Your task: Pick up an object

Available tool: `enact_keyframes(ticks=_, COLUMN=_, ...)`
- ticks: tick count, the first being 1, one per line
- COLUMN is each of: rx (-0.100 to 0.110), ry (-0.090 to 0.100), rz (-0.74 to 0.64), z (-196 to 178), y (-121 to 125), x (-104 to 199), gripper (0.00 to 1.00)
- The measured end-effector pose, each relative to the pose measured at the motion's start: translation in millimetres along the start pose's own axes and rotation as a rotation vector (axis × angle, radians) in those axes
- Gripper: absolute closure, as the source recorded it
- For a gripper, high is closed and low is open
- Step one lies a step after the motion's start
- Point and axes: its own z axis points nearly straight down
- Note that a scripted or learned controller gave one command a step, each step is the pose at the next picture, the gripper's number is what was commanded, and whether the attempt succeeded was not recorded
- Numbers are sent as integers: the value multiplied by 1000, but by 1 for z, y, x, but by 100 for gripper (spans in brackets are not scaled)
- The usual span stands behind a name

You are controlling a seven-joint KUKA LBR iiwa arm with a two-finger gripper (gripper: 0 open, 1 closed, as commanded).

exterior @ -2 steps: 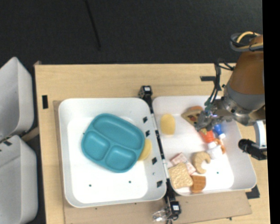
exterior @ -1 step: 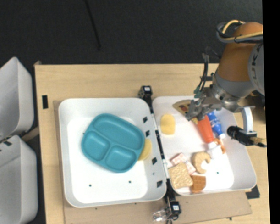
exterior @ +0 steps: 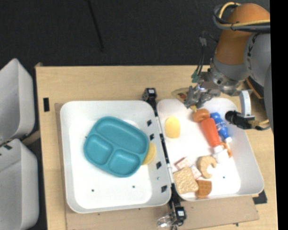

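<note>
Camera view: hand (exterior: 194,97) above right bin (exterior: 240,179) (orange bottle (exterior: 210,131), toast (exterior: 186,180) nearby).

- Left bin (exterior: 74,152): a teal divided plate (exterior: 116,146) lies at its centre, with a yellow piece (exterior: 150,154) peeking out at the plate's 3 o'clock edge.
- Right bin (exterior: 240,175): a pale yellow lemon-like piece (exterior: 172,127) at 9 o'clock; an orange bottle (exterior: 211,132) near centre, with a blue bottle (exterior: 220,125) just beside it.
- Toy bread slices (exterior: 186,179) and a croissant (exterior: 207,165) lie at 6 o'clock.
- The gripper (exterior: 196,97) hangs over the right bin's 12 o'clock rim, above a small orange-brown item (exterior: 200,115).
</note>
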Motion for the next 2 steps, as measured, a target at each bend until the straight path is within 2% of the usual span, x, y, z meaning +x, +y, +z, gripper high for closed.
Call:
enact_keyframes(ticks=1, rx=2, ry=-2, rz=1, z=9, y=44, x=1, gripper=100)
enact_keyframes(ticks=2, rx=5, ry=-1, rz=2, z=6, y=35, x=17, gripper=100)
